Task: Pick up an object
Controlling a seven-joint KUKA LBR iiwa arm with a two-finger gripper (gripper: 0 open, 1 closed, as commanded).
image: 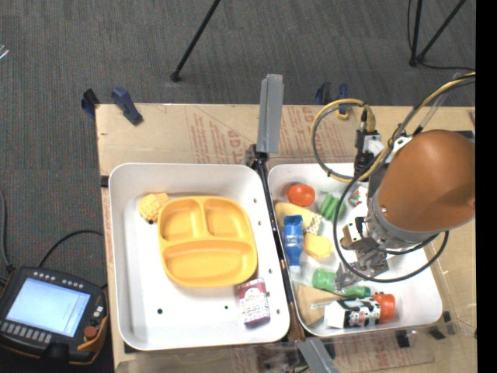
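Seemingly, the gripper [368,260] hovers just above the green object [339,280].

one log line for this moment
arm: over right white bin | claw: above green items | yellow divided plate: left white bin

The grey arm [423,181], its orange band uppermost, reaches in from the right and points its gripper [366,259] steeply downward, cables looped around the wrist.
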